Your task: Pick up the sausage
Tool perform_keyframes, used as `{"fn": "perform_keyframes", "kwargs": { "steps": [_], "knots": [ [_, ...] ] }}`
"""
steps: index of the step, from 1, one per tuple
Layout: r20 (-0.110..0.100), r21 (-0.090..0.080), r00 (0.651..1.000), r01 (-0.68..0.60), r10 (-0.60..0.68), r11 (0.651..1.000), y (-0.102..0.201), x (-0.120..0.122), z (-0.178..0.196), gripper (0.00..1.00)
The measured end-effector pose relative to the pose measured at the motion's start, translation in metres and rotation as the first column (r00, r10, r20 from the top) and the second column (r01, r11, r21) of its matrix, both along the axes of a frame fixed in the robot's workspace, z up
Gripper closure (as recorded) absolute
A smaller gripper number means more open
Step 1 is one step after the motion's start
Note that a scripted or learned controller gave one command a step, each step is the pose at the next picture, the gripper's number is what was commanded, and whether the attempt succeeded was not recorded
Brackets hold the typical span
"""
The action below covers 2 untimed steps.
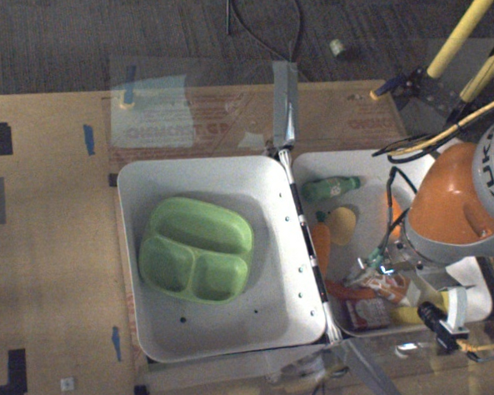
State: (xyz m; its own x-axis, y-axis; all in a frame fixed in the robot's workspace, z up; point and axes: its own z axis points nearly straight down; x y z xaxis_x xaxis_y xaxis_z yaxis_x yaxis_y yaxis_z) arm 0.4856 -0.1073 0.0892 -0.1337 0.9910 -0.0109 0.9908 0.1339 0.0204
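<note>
The sausage (349, 290), a reddish-brown elongated piece, lies near the front left of the right bin (370, 161). My gripper (375, 266) hangs low over the bin's middle, just behind and to the right of the sausage, at the end of the grey arm with its orange band (452, 201). Glare and clutter blur the gripper's tip. I cannot tell whether it touches the sausage.
An orange carrot (322, 245) lies along the right bin's left wall, with a green bottle (331, 186) at the back and a beige round piece (342, 223) beside it. A red packet (369, 312) and a yellow item (408, 314) sit at the front. The left bin (154, 323) holds a green divided plate (198, 249).
</note>
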Motion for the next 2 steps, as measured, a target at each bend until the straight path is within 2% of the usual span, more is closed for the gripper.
{"fn": "perform_keyframes", "kwargs": {
  "steps": [1,2],
  "knots": [
    [-0.001,0.001,1.0,0.005,-0.005,1.0,-0.002,0.0,0.008,1.0],
    [-0.029,0.002,0.841,0.54,-0.54,0.842,-0.012,0.003,0.208,1.0]
  ]
}}
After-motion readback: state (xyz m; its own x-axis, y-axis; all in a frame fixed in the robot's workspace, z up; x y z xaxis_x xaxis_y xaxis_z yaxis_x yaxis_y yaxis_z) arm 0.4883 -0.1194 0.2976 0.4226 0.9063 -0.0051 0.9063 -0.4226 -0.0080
